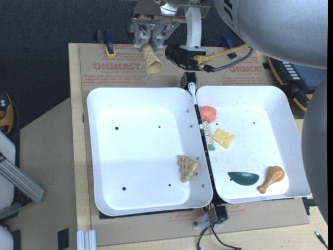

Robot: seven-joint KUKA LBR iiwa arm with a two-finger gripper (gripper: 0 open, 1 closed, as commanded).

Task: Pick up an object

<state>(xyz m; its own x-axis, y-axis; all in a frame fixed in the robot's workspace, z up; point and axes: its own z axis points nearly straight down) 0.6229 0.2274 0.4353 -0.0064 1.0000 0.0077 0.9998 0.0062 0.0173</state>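
Claw: we see the claw (150, 38) at the upper middle of the frame, above the far edge of the bench (80, 87), its grey fingers pinching the top of a tan waffle cone (152, 60).
Cone: we find it hanging point-up, wide end down, over the brown board just beyond the left bin (99, 139), apart from the bin's rim.
Arm: the grey arm (270, 14) fills the upper right of the frame, we note, with a black cable fitting (182, 56) just right of the cone.
Left bin: we count one thing in it, a beige waffle-textured piece (187, 167) at its lower right, near the dividing rims.
Right bin (281, 113): we see a red piece (208, 113) at its upper left, a yellow cheese wedge (223, 138) just below that, a dark green piece (243, 178) and a brown drumstick (271, 178) side by side along the lower edge.
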